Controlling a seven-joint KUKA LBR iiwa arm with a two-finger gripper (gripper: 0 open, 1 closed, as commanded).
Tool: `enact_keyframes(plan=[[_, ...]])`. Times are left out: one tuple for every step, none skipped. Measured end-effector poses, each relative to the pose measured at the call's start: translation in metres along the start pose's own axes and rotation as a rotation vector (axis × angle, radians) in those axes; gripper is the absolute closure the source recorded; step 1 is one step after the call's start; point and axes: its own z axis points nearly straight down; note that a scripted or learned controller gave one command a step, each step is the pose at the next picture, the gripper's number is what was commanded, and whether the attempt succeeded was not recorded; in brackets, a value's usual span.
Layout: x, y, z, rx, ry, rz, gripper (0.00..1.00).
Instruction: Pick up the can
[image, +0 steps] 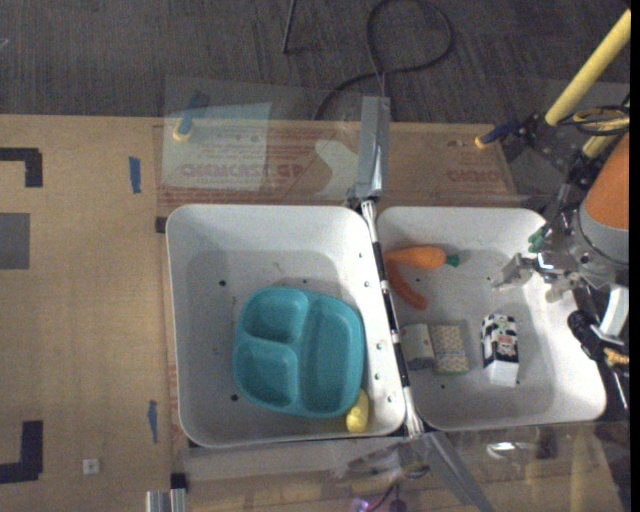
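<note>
In the right bin (560, 400) two small squat objects lie side by side near the left wall. One is greyish (418, 345) and the other is tan and speckled (451, 348); I cannot tell which of them is the can. My gripper (527, 284) hangs over the bin's upper right part, up and to the right of the two objects and apart from them. Its silver fingers (510, 272) stand open with nothing between them.
A black-and-white carton (500, 349) stands just below the gripper. A carrot (418, 257) and an orange piece (408, 289) lie at the bin's upper left. The left bin (200, 250) holds a teal divided plate (299, 351) and a yellow item (358, 414).
</note>
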Motion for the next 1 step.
enact_keyframes(plan=[[0.0372, -0.0342, 0.0604, 0.000, 0.000, 0.095, 0.00]])
